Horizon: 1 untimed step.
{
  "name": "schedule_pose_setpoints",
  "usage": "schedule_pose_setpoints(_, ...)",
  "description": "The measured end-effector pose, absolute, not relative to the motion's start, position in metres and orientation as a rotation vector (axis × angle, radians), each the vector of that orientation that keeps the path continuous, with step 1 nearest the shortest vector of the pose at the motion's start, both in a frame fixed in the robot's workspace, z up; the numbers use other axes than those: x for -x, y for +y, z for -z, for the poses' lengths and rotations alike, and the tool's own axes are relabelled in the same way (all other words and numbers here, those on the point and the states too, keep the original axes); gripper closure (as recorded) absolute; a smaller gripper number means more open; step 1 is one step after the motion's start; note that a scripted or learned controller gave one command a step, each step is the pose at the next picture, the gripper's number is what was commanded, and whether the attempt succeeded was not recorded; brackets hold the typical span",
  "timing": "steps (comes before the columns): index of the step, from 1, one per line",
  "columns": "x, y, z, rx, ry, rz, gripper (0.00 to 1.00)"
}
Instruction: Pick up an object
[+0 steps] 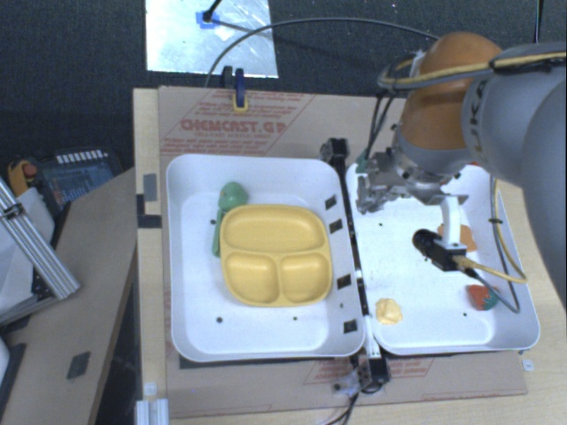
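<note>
My gripper [372,193] hangs over the far left corner of the right bin [409,283], close to the divider between the bins. I see nothing held in it. A small pale yellow lump [388,310] lies near the front left of that bin. A red-orange piece [481,297] sits at its front right. Another orange piece [467,235] shows by the right side, partly hidden behind the arm's bracket. In the left bin [179,264] a yellow three-part plate [275,259] lies flat, with a green object [232,195] at its far left corner.
The arm's grey and orange bulk [452,96] looms over the far right of the right bin. A cardboard sheet [248,122] lies under both bins. A shiny metal plate [208,20] sits beyond the bench. Clutter stands on a table at left [53,202].
</note>
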<state>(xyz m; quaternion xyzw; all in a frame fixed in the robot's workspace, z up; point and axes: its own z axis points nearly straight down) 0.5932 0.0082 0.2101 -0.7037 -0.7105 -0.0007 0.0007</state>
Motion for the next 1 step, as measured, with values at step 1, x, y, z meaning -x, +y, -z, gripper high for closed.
schedule_pose_setpoints(1, -0.5832, 0.0552, -0.2222, 2.210, -2.232, 0.004, 1.00)
